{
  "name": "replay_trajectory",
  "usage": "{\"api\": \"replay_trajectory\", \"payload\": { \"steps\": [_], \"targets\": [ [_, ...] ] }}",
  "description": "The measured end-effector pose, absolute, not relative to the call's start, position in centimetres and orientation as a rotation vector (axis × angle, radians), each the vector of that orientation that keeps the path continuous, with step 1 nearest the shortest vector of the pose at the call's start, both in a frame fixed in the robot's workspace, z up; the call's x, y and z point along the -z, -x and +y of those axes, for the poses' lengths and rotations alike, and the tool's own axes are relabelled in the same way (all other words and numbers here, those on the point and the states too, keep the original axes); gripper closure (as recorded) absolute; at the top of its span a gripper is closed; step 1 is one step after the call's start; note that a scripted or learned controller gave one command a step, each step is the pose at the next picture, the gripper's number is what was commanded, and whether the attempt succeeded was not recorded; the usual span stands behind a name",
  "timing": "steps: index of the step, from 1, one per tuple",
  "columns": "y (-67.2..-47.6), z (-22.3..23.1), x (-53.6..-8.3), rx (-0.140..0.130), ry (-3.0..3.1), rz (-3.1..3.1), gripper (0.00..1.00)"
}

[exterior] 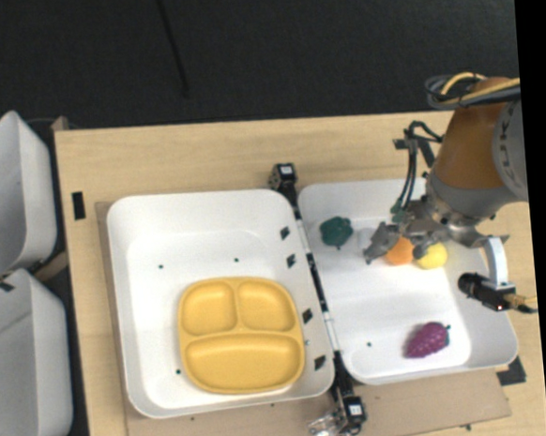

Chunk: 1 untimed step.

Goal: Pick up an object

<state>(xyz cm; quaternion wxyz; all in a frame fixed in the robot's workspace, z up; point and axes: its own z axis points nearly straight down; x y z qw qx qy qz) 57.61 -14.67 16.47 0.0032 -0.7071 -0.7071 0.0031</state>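
Gripper [402,242]: lowered in the right bin [378,359] over an orange piece [399,252] touching a yellow piece [432,257] at its 3 o'clock; finger spacing cannot be told; risk judged: both crowded (green piece [335,230] at 9 o'clock untouched), one may be nudged aside.

Both white bins [145,269] are looking like smooth plastic with a faint sheen. The yellow divided plate [240,335] is showing a matt, moulded plastic face. The bench [249,153] is reading as pale wood laminate. The purple grape bunch [426,339] is appearing bumpy, perhaps rubbery plastic.
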Motion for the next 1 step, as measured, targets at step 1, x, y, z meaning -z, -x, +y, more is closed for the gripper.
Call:
{"api": "replay_trajectory", "payload": {
  "steps": [1],
  "targets": [
    [-57.06, -14.29, -11.67, -0.009, 2.221, -2.215, 0.0]
  ]
}}
